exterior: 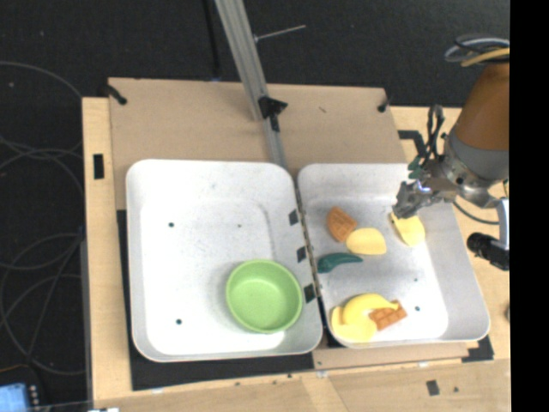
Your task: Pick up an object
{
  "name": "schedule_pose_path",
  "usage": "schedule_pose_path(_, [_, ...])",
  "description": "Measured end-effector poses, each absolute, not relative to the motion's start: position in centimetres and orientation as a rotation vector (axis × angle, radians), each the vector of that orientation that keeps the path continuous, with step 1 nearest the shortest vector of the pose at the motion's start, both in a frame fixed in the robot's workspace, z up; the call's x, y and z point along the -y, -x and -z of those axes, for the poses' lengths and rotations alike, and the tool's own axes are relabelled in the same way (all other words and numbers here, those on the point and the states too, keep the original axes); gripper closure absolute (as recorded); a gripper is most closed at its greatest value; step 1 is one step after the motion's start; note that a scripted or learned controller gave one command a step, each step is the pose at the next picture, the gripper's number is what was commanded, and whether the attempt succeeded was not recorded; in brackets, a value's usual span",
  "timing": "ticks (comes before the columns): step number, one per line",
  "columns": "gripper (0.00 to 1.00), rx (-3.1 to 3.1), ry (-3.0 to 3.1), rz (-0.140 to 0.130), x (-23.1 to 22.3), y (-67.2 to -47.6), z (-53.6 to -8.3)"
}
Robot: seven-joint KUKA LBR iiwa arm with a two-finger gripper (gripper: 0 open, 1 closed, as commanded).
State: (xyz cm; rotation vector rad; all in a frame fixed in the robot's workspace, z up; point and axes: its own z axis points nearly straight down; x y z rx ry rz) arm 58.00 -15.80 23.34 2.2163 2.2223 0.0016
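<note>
Gripper point(410, 202) directly above-left of yellow piece point(410, 230), right bin point(455, 316).
Piece lies just below-right of gripper, touching or nearly; gripper opening cannot be determined.

Bench with two bins

The bench point(197, 127) has a pale brown top. On it two white bins lie side by side, touching in the middle: the left bin point(189, 204) and the right bin point(446, 307). A grey metal pole point(244, 50) stands slanted at the back of the bench.
</note>
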Motion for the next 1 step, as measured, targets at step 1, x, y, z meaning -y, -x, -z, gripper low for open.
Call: schedule_pose_path(1, [1.0, -2.222, -2.219, 0.003, 15.96, -58.03, -23.01])
